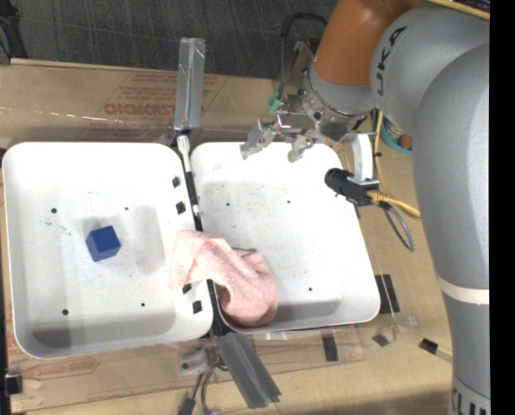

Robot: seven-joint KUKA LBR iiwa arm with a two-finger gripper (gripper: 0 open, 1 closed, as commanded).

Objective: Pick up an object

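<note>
Pink cloth [232, 279] is lying bunched up in the right bin [327, 232], at its near left corner, drooping over the wall between the two bins. A blue block [104, 242] is sitting in the left bin [33, 232]. The tool [275, 145] is hanging over the far edge of the right bin, well apart from the cloth, its fingers spread apart and holding nothing.

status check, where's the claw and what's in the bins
Claw open, nothing between its fingers, over the right bin's far edge. Pink cloth draped across the divider between bins, near side. Blue cube in left bin, alone.
</note>
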